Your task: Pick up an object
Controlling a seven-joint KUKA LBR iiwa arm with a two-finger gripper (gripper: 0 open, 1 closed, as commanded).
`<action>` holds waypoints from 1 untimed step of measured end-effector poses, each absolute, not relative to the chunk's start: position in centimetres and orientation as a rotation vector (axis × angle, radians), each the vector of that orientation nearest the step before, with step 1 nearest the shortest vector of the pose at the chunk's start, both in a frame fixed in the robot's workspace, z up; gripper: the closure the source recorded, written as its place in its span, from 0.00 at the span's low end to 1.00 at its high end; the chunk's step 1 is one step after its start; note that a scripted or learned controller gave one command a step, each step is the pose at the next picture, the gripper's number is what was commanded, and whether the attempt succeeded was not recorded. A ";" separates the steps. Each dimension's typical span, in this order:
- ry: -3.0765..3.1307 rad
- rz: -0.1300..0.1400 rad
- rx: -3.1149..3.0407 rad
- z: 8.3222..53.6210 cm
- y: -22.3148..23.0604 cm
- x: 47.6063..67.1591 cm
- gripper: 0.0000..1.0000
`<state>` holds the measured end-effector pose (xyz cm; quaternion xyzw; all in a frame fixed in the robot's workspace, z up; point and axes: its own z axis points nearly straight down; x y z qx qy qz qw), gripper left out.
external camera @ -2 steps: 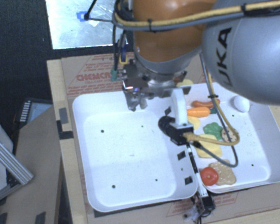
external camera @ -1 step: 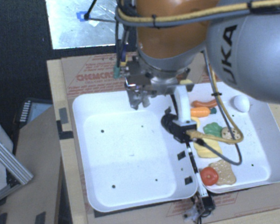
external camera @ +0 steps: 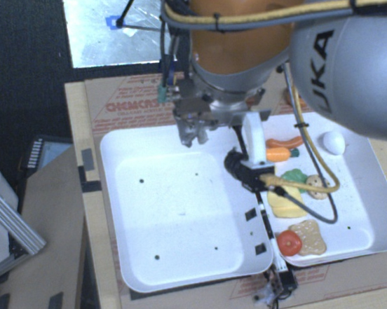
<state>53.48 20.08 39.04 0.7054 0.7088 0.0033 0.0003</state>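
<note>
My gripper (external camera: 194,137) hangs over the far right corner of the left bin (external camera: 124,194), under the arm's big orange and grey wrist. Its two short grey fingers stand slightly apart with nothing between them. The objects lie in the right bin (external camera: 378,211): an orange carrot (external camera: 282,149) with a green end, a white egg (external camera: 333,142), a green piece (external camera: 294,175), a yellow piece (external camera: 285,203), a small brown biscuit (external camera: 316,185), a red tomato (external camera: 288,242) and a slice of toast (external camera: 310,235). The gripper is left of all of them, apart from each.
A black cable fitting (external camera: 240,167) and a yellow cable (external camera: 316,169) hang from the arm over the ridge between the bins. The arm's body covers the right bin's far side. A tan table (external camera: 40,227) and a metal rail (external camera: 4,217) lie to the left.
</note>
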 end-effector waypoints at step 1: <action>2.227 0.010 2.213 41.7 23.6 56.5 1.00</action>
